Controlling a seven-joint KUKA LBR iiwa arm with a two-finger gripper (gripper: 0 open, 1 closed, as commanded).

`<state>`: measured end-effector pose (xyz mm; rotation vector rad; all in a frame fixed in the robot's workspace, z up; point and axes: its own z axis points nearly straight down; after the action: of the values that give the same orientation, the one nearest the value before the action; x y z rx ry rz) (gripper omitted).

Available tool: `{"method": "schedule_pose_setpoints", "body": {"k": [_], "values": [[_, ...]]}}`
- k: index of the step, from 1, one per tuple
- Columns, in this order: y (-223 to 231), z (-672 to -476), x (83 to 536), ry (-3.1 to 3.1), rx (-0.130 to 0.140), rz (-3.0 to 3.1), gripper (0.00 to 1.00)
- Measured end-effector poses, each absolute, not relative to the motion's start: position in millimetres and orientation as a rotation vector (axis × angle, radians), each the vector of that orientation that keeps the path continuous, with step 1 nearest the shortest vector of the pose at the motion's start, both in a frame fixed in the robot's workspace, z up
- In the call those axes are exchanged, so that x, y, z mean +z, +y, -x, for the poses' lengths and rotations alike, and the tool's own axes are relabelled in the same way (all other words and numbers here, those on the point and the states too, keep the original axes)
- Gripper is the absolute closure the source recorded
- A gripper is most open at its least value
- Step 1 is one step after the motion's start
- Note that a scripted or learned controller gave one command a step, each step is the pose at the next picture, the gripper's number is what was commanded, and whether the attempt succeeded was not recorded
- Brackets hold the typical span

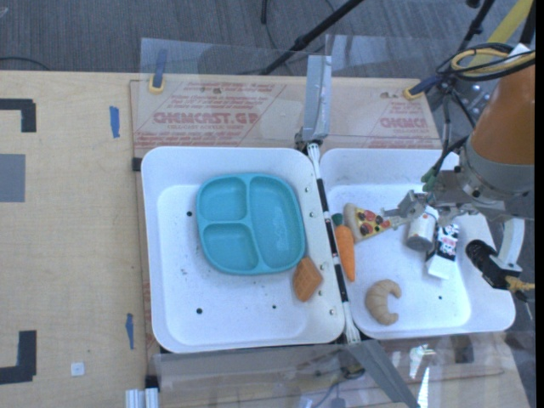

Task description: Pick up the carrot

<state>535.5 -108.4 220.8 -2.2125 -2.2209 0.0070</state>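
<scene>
Wooden bench (68,253), two white bins (170,313), grey floor (127,7).

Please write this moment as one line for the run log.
carrot: right bin, at left wall, not held | gripper: above pizza slice, right of carrot | pick: not done

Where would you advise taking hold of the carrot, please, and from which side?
Probably at mid-length of the carrot, from above, with the tool closing across its narrow width. It lies flat, lengthwise along the right bin's left wall, so a sideways approach looks blocked.
</scene>
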Motion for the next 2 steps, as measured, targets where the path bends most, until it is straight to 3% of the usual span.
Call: {"method": "schedule_pose_setpoints", "body": {"k": [1, 2], "values": [[-104.8, -493.3, 87.0, -2.356, -0.01, 2.086, 0.0], [-110.7, -494.5, 94.3, -2.353, -0.006, 2.101, 1.0]]}}
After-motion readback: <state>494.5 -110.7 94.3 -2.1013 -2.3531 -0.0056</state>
